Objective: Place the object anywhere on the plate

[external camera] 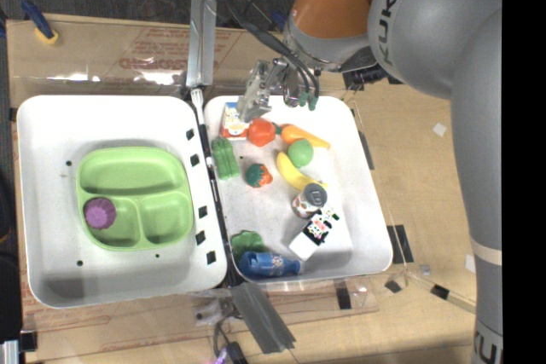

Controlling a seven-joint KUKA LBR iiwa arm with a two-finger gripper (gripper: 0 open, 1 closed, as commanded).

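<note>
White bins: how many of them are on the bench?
2. The left bin holds the green plate with a purple object; the right bin holds the pile of toy food under the gripper.

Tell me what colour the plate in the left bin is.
Light green. The plate shows plainly in the camera view, with a purple thing in one compartment.
</note>
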